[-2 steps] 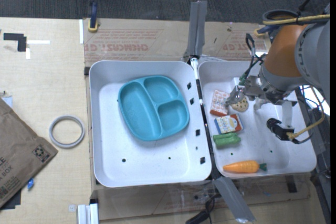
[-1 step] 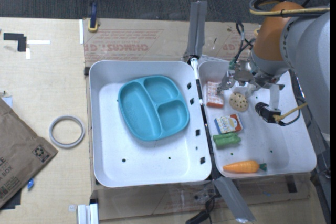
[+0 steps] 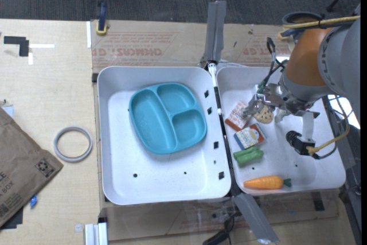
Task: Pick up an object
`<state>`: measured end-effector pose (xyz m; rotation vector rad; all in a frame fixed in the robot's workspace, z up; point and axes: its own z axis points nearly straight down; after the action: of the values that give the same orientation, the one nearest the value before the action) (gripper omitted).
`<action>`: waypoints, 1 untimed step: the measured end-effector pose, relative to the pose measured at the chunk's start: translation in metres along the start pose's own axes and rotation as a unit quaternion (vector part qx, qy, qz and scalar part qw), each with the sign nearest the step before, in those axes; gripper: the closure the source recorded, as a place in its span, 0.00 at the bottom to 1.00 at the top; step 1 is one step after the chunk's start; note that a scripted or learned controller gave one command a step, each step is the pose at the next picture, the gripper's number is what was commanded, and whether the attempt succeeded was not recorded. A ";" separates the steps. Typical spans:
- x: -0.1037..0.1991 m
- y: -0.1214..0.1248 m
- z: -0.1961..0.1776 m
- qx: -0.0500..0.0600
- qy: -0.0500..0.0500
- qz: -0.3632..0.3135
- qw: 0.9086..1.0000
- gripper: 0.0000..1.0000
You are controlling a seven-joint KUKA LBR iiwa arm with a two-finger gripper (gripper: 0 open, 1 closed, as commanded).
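The likeliest target is the small round cookie (image 3: pixel 264 116), tan with dark specks, lying in the right bin (image 3: pixel 327 181) directly under the hand (image 3: pixel 256 105). It looks light and stiff, probably a plastic toy, and thin enough that the fingers would have to reach down almost to the bin floor to catch its rim. I'd take it across its width, edge to edge; a flat disc like that could easily skid or flip on the smooth white plastic if pinched off-centre.

Just beside the hand, on the side away from the arm, lies a red-and-white packet (image 3: pixel 237 115), flat and likely slippery; its edges are the only place to take hold. Nearer the viewer from the hand sits a small carton (image 3: pixel 249 137) with a blue and red label, boxy and stiff, an easier grip across its narrow sides. Beyond that lies a green piece (image 3: pixel 248 155), long and rounded, and farther toward the front rim an orange carrot (image 3: pixel 265 182), tapered, best gripped at its thick middle. These things crowd close together, so fingers closing on one may nudge its neighbour.

Whether the hand is parted or clenched I cannot tell; the metal parts blur together over the cookie, and nothing is plainly between the fingers.

Well off from the hand, across the divider, the left bin (image 3: pixel 114 181) holds a blue sectioned plate (image 3: pixel 167 117), broad and awkward for a narrow grip. Out on the desk (image 3: pixel 46 83) lies a tape ring (image 3: pixel 73 143).
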<state>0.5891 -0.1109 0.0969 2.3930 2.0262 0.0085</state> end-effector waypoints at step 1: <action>0.000 0.001 -0.009 0.000 0.001 0.001 1.000 1.00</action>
<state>0.5899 -0.1105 0.1063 2.3955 2.0249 0.0119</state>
